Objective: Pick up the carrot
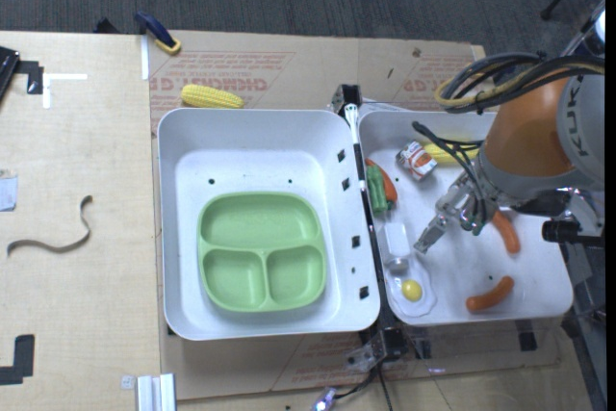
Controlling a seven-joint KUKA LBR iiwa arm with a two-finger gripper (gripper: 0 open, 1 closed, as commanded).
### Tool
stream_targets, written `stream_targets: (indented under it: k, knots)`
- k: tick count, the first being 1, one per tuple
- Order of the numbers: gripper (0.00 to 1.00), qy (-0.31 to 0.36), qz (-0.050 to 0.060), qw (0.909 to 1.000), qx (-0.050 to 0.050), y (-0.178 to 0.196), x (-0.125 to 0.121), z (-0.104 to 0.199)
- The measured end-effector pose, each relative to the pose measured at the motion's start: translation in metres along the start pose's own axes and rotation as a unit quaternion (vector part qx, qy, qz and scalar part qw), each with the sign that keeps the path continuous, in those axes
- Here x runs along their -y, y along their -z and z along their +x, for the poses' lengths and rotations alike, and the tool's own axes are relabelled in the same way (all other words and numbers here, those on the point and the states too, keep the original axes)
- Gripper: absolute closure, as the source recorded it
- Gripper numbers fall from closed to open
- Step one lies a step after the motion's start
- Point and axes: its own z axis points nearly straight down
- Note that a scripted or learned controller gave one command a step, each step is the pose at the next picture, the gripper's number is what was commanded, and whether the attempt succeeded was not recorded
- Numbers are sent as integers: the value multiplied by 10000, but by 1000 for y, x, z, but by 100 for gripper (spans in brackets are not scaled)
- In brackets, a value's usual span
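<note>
camera view: carrot left of gripper

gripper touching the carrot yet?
Apart. The camera view shows bare white bin floor between the gripper and the carrot, which lies against the right bin's left wall.

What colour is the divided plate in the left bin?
Light green, plain, seen clearly in the camera view: the plate lies in the left bin.

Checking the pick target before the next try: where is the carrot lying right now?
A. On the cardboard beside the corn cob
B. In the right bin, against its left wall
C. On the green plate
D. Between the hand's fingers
B: the carrot lies in the right bin along its left wall, apart from the hand.
</note>
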Motion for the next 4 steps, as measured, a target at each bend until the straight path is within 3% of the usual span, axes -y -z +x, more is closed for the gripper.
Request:
stream_targets:
  k: [1,2,3,4]
  knots:
    - [0,1340,4,9910,-7,32,25,71]
    - [0,893,-8,9960,26,1,7,48]
    - [0,-215,4,9998,9,0,-43,-15]
    - [0,-1787,133,9837,-143,-4,-58,-34]
